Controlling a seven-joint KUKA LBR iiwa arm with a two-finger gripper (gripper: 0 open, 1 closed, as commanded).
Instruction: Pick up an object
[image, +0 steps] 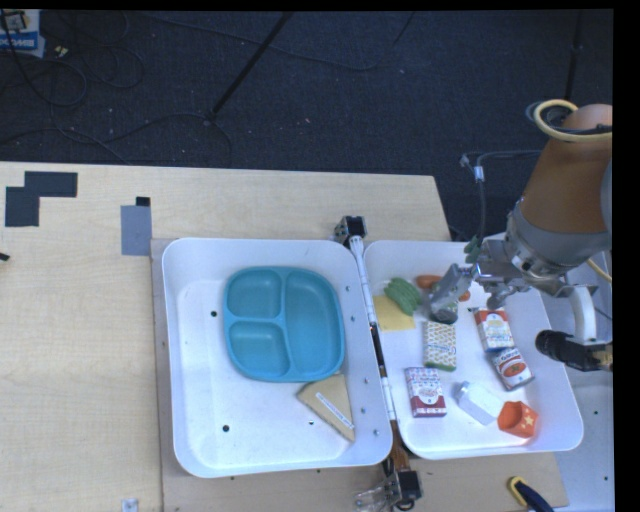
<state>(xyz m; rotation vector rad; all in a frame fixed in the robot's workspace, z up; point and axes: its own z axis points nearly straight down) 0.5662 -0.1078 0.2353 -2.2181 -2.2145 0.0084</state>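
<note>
Camera view, looking down at a slant, takes in two white bins side by side on the wooden bench (80, 330): one left bin (185, 400) and one right bin (560, 425). The grey arm (560, 215) with its orange band comes in from the right, and its pincer (445, 298) hangs low over the upper part of the right bin. Whether the pincer is open or closed cannot be told from this angle, and nothing can be made out between its tips.

Eight loose things lie in the right bin, all candidates for picking. Just left of the pincer sit one green object (402, 293) and, under it, one yellow block (394, 316). One small orange-red piece (427, 281) peeks out just above and left of the pincer. Directly below the pincer, almost touching it, lies one patterned green packet (441, 345). Further below is one red and white carton (426, 391). To the right of the pincer are two red-labelled packages, one upper (494, 329) and one lower (511, 367). Below and to the right lies one white bottle with an orange cap (495, 410).

Well to the left of the pincer, the left bin holds one blue divided plate (283, 322) and one tan wedge (330, 405) below it.
</note>
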